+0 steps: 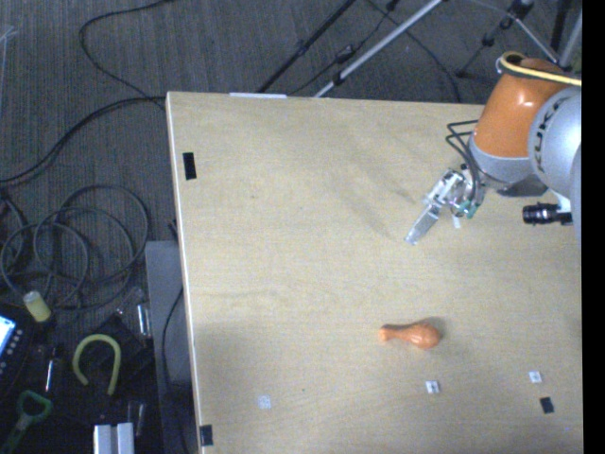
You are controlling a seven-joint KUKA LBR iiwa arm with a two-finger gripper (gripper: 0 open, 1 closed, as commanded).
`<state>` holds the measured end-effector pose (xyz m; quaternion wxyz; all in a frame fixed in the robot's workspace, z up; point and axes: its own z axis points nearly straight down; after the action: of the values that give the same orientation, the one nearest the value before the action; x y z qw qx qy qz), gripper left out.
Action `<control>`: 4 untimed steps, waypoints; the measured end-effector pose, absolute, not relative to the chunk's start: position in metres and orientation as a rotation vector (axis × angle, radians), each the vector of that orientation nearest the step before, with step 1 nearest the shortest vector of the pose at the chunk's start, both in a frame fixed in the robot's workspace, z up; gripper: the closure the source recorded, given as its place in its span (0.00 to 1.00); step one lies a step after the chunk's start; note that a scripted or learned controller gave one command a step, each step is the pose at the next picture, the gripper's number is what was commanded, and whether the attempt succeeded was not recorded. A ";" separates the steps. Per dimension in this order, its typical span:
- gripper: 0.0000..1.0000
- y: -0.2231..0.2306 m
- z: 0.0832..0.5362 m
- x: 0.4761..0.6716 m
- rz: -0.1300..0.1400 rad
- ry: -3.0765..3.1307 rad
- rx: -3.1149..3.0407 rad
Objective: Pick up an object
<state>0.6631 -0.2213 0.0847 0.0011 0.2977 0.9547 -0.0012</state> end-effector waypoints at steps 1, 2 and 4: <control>0.00 -0.223 0.196 0.659 0.000 2.771 1.474; 0.00 -0.204 0.103 0.669 -0.001 2.919 1.157; 0.00 -0.222 0.085 0.669 -0.001 3.004 0.911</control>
<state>0.6694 -0.2220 0.0848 0.0015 0.2903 0.9569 -0.0002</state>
